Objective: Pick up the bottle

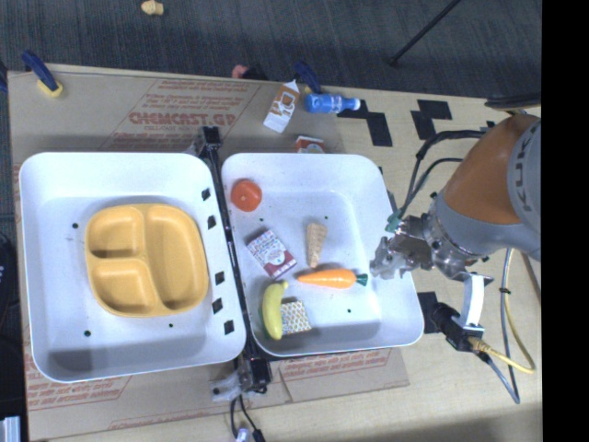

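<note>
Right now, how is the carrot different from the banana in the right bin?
The carrot is orange with a green tip and lies roughly crosswise in the right bin; the banana is yellow and lies more lengthwise. The carrot is longer and thinner; the banana is shorter and fatter. The carrot lies nearer the gripper. Both look like toy food, lying flat.
</note>
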You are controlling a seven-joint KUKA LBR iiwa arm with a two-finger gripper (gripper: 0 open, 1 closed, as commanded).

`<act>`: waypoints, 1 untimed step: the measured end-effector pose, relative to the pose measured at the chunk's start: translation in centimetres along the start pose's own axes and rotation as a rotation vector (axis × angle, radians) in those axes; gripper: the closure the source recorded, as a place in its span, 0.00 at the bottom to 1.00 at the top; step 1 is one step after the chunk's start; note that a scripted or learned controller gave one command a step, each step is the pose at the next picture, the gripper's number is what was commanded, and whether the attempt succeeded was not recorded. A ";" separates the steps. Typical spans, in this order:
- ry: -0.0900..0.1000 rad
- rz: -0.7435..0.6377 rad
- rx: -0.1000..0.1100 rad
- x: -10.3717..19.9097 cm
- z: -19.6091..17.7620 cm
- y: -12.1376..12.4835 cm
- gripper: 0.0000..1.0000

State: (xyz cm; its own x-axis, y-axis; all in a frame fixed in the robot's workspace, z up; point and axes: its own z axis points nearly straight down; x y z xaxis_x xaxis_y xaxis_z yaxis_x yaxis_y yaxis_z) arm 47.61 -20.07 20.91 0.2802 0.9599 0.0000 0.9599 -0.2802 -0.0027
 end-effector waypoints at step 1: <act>0.000 0.181 0.001 -0.4 0.9 0.1 1.00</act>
